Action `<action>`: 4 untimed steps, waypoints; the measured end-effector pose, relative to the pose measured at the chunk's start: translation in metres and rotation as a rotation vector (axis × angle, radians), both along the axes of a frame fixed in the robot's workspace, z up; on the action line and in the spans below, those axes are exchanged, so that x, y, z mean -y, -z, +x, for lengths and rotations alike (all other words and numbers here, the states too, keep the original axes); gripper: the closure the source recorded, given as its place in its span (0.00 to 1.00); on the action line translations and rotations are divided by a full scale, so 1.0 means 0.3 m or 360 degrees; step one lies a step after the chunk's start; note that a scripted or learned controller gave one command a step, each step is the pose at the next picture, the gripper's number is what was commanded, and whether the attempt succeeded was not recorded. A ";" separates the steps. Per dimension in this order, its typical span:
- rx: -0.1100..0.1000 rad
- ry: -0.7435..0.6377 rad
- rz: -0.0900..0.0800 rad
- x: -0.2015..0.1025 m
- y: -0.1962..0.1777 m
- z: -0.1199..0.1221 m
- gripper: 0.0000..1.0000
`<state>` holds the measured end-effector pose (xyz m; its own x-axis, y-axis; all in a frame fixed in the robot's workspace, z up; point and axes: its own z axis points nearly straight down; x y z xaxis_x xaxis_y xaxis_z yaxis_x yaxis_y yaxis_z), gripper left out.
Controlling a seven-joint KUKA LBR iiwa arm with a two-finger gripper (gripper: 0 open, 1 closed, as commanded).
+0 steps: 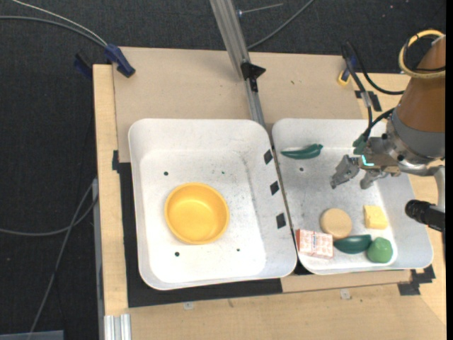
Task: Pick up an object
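My gripper point(354, 176) hangs over the middle of the right bin point(311, 218), fingers spread and nothing between them. Below it lie a round tan disc point(336, 222), a yellow block point(376, 217), a dark teal oblong piece point(352, 244), a green ball-like object point(380, 250) and a small red-and-white box point(314, 243). A green pepper-shaped object point(302, 150) lies near the bin's far edge, left of the gripper. A yellow bowl point(197, 212) sits in the left bin point(152, 154).
A metal pole point(237, 41) slants up from the gap between the bins. Black clips point(274, 187) mark the shared bin edge. Cables run along the bench's far right corner point(357, 76). A black fitting point(427, 214) sticks in at the right edge.
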<state>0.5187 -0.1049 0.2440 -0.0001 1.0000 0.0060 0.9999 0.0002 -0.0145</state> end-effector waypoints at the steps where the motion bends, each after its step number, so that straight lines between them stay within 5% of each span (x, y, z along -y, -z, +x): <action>1: 0.0009 -0.0001 -0.0001 0.000 -0.009 0.003 0.00; 3: -0.0007 0.0001 0.0002 -0.006 0.365 0.020 0.00; 4: 0.0018 0.0004 -0.0005 -0.005 0.484 0.026 0.00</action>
